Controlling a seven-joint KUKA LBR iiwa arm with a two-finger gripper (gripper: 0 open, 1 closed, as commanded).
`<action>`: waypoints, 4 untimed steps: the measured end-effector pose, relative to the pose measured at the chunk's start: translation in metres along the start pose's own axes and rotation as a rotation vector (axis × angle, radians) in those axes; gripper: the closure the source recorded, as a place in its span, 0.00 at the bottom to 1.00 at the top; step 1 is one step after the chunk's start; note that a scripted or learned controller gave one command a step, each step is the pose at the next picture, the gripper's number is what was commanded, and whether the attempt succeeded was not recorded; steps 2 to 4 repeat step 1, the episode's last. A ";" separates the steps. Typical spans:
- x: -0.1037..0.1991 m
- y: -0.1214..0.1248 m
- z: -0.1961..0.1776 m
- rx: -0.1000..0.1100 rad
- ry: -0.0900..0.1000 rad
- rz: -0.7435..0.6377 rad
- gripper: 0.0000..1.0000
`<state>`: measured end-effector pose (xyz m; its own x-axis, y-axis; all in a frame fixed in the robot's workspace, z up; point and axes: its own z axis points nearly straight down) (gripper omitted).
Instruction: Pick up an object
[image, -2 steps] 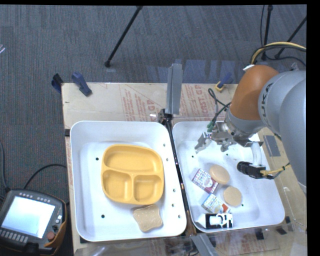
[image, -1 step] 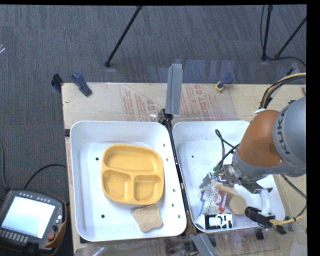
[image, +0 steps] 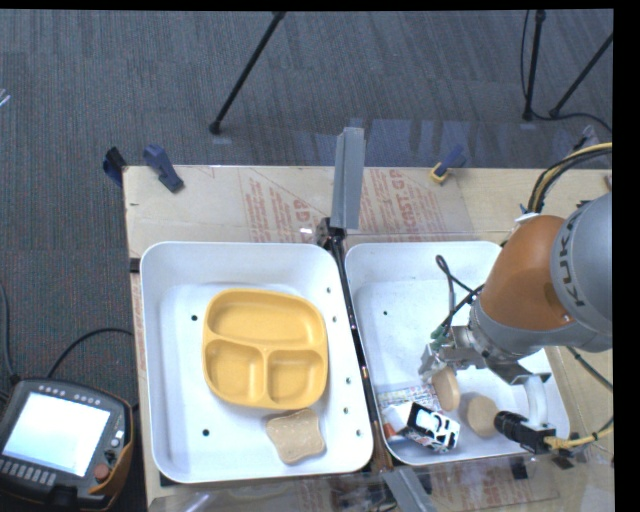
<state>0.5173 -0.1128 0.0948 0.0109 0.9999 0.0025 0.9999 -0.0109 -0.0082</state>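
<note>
My gripper (image: 443, 372) hangs low in the right bin (image: 400, 262); whether it is spread or pinching, I cannot tell. The tan egg-shaped piece (image: 446, 390) lies directly beneath, long axis toward me.

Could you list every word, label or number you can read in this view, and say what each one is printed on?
"KUKA" in part, only the letters "KU" legible, on the grey arm.
Red printing on the cardboard sheet under the bins: seen upside down, too blurred to read.
Markings on the black-and-white package in the right bin: too small to read.
Screen of the teach pendant: washed out, nothing legible.
</note>
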 end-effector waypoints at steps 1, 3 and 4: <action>0.057 0.018 -0.121 -0.013 -0.001 -0.017 1.00; 0.057 0.018 -0.121 -0.013 -0.001 -0.017 1.00; 0.057 0.018 -0.121 -0.013 -0.001 -0.017 1.00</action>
